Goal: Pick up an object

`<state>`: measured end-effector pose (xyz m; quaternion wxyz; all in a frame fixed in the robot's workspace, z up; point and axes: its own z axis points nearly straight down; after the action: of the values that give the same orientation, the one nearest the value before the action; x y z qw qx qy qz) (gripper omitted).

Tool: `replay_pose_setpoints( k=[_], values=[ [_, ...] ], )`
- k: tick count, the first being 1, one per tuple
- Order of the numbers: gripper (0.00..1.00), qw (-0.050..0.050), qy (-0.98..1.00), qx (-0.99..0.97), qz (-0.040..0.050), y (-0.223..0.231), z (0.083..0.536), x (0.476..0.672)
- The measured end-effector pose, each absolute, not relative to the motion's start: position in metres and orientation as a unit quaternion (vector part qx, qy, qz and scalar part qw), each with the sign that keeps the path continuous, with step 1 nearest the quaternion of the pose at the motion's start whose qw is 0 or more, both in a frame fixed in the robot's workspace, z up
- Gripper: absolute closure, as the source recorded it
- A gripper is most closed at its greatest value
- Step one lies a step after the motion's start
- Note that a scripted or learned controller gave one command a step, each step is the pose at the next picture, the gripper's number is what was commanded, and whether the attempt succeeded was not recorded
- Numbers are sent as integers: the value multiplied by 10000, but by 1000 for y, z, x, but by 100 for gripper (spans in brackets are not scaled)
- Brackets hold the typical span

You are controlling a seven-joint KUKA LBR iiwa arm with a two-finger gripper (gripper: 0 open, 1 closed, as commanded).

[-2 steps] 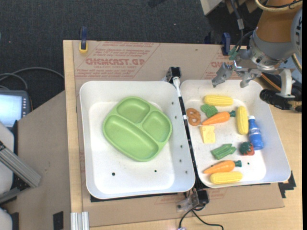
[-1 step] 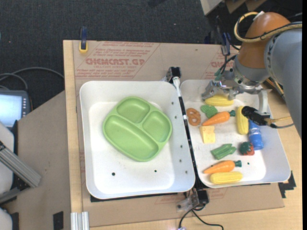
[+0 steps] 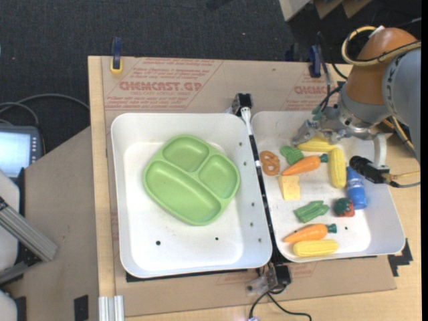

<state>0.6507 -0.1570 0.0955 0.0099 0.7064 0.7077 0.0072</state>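
Near edge, right bin [image 3: 394,236]: yellow corn cob [image 3: 315,248] lying flat, orange carrot [image 3: 309,233] just behind it, touching or nearly so. Middle of right bin: green pepper piece [image 3: 311,210], small red-and-green item [image 3: 344,207], blue bottle [image 3: 356,194], yellow cheese wedge [image 3: 291,188], second carrot [image 3: 303,165], upright-lying corn cob [image 3: 337,166], pretzel [image 3: 269,162] by the dividing wall. Left bin [image 3: 127,199]: green divided plate [image 3: 192,178], nothing else inside. Far corner of right bin: hand [image 3: 319,131] low over a yellow piece [image 3: 314,144] and a green piece [image 3: 291,154]; spread or pressed together, cannot tell; nothing visibly pinched. Both bins on cardboard-covered worktop [image 3: 100,179].

Step in hand, as judged: descent toward the far cluster, no pick yet secured. Advice: settle on one item only, preferably the yellow piece beneath; straddle its narrow width; avoid the neighbouring carrot and corn; close fully before lifting straight up. Risk: crowded pieces nudged aside, grasp slipping.
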Motion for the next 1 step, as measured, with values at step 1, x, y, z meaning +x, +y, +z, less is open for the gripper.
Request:
replay_pose_setpoints(
  k=[1],
  values=[
    [0,17,7071,7071,37,-205,90,670]
  ],
)
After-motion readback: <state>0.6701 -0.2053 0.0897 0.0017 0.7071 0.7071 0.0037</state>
